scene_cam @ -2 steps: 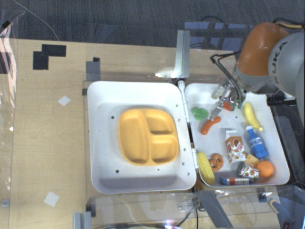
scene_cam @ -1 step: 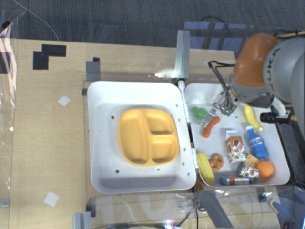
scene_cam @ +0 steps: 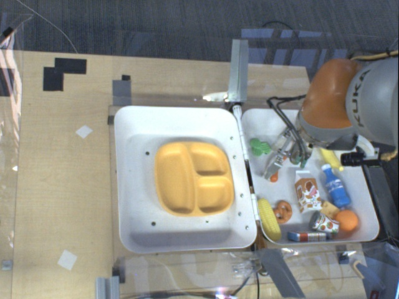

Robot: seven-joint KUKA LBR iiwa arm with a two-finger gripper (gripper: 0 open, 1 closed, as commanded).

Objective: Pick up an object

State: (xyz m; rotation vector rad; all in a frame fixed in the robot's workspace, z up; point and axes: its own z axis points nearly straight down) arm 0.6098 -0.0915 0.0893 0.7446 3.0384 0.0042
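Showing a thick, rounded grey arm [scene_cam: 379, 101] with a glossy orange band [scene_cam: 329, 95] bulging just above the wrist. Bearing part of a dark maker's lettering on the grey shell. Trailing thin black cables [scene_cam: 288, 108] looping off the wrist. Ending in a slim metallic gripper [scene_cam: 278, 156] with grey fingers, small orange and green touches sitting close by.

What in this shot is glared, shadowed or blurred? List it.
Camera view: bright glare on the metal post between the bins; soft shadow along the near wall of the left bin; the yellow tray is sharp; the gripper is slightly soft amid cables.
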